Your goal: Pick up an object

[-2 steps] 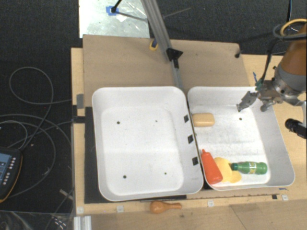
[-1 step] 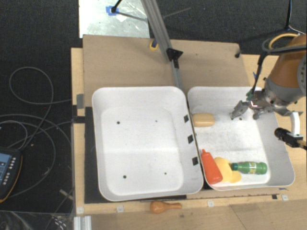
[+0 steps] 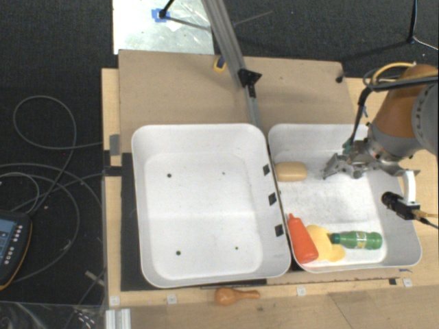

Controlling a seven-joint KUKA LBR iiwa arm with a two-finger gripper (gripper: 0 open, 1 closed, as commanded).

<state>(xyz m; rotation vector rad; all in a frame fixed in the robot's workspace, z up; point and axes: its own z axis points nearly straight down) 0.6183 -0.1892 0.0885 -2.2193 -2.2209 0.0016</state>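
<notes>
The right bin holds a beige oval lump by its left wall. Along its front edge lie an orange-red bottle, a yellow piece and a green bottle on its side. My gripper hangs over the bin's back right part, to the right of the beige lump and apart from it. Its fingers are spread open and nothing sits between them.
The left bin stands beside the right one, joined by black clips. A slanted metal pole crosses the back of the bench. A tan pear-shaped object lies on the bench in front of the bins.
</notes>
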